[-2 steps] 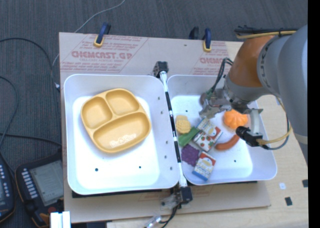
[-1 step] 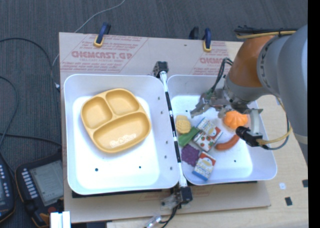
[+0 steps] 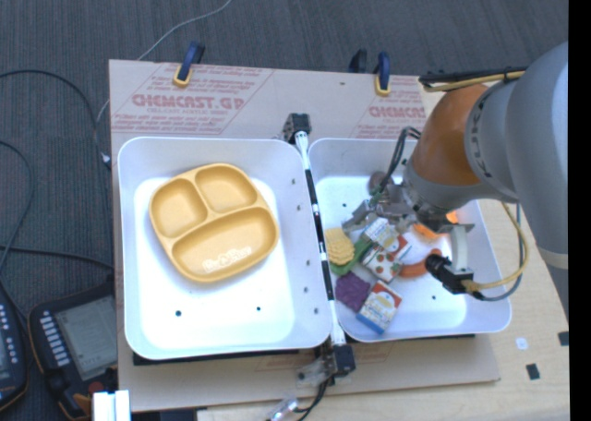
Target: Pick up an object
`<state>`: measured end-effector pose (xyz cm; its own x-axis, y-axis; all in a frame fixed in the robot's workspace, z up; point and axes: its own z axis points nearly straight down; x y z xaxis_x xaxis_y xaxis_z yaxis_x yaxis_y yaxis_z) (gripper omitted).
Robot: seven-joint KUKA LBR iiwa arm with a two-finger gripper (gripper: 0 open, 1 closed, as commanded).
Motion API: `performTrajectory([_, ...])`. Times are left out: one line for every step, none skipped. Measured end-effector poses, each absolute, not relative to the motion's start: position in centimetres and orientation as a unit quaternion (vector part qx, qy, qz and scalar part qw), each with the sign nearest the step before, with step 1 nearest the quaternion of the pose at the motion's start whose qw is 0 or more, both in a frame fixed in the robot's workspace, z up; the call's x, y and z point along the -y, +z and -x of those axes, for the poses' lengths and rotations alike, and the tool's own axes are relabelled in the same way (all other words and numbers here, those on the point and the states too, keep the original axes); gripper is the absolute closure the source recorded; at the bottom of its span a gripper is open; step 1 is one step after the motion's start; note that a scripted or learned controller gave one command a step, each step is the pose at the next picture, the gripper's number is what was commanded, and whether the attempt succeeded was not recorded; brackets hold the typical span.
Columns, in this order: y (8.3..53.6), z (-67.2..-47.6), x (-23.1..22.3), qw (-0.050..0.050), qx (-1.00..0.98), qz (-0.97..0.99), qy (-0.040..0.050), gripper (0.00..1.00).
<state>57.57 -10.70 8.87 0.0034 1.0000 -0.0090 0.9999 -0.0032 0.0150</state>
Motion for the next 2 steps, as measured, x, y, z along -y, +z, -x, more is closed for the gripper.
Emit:
performTrajectory([9.8, -57.63, 10.58, 0.007, -0.706, -0.708, 0.0025, 1.0])
performTrajectory([9.77, -57.61, 10.56, 0.006, -0.706, -0.708, 0.0024, 0.0])
